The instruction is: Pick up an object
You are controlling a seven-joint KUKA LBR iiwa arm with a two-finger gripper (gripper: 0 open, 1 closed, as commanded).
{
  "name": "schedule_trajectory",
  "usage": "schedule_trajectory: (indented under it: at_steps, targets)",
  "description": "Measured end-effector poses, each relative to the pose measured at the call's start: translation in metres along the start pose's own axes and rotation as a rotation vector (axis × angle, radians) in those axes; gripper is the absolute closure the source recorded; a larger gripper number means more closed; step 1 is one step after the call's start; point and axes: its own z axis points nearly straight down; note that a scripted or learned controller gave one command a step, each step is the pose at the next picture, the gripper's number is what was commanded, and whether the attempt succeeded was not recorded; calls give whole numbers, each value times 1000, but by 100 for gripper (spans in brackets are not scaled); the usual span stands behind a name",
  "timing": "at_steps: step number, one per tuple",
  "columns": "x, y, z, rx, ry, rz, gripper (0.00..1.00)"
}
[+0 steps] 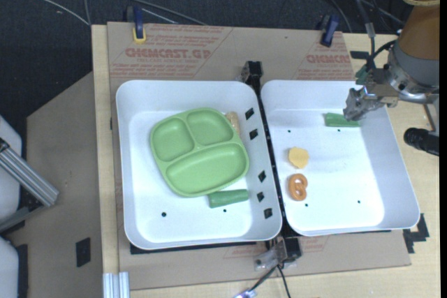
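Observation:
My gripper [357, 108] hangs low at the far right part of the right bin [391, 185], with the arm reaching in from the right. Its tip is right over the right end of a small flat green piece [336, 120] that lies on the bin floor. That end of the piece is hidden by the gripper, and I cannot tell whether it touches. A yellow chunk [298, 157] and an orange ring-shaped piece [298, 187] lie near the right bin's left wall.
The left bin [140, 213] holds a green divided plate [199, 150], a dark green stick [228, 197] by its front edge and a tan item [232, 123] behind it. A black divider [255, 143] separates the bins. Clamps sit at the bench's back edge.

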Motion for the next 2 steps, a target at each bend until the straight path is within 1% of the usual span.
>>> schedule_trajectory:
  at_steps: [1,2]
  targets:
    - [61,-1,13,3,1,0,100]
    - [111,-9,22,4,0,1,100]
